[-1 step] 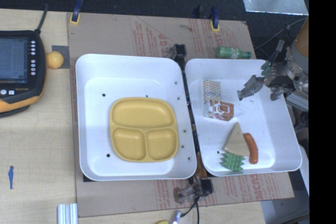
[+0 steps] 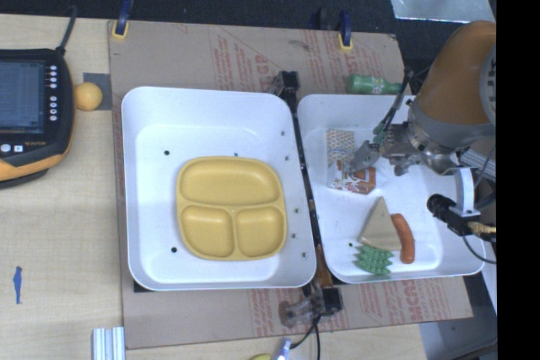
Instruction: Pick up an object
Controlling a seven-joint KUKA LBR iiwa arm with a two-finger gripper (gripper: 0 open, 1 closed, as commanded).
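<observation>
My gripper (image 2: 381,158) hangs over the upper middle of the right bin (image 2: 337,265), its fingers (image 2: 364,156) spread open with nothing between them. Just left of and below it lies a flat packet (image 2: 346,158) with a pale top and orange-red bottom. Toward the bin's front lie a tan wedge (image 2: 380,225), a red-orange sausage (image 2: 404,237) and a green leafy toy (image 2: 372,260), close together. The left bin (image 2: 143,181) holds a yellow divided plate (image 2: 230,207).
A green bottle (image 2: 371,83) lies behind the right bin on the cardboard. A teach pendant (image 2: 29,114) and a yellow ball (image 2: 88,95) sit at the far left. Clamps hold the bins between them at the back (image 2: 288,83) and front (image 2: 312,303).
</observation>
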